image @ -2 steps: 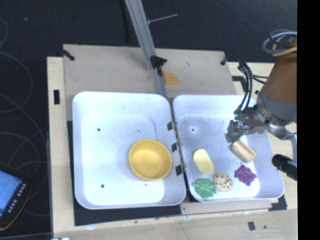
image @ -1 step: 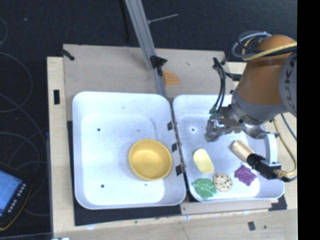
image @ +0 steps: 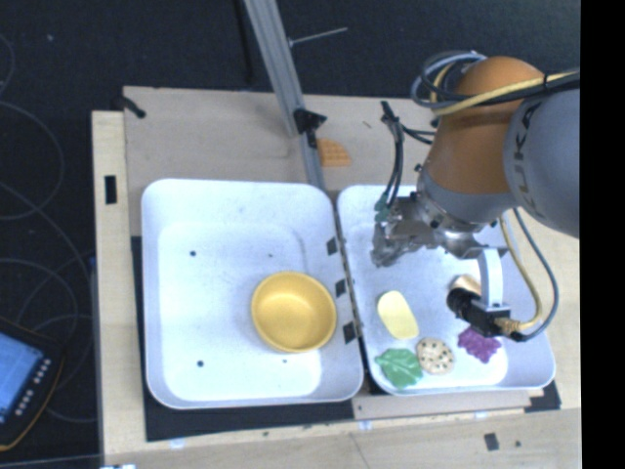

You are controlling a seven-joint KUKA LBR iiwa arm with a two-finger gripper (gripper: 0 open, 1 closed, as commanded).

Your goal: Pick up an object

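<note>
Pale yellow oval object [image: 396, 314] lies flat below the gripper [image: 386, 247]; finger state unclear.

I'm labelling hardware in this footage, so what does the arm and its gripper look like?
The arm is grey with a broad, rounded orange band above the wrist. Dark and yellowish cables loop over the orange part, and another cable curves down beside the wrist. The gripper is a compact grey metal assembly with a white strap-like piece hanging near it.
</note>
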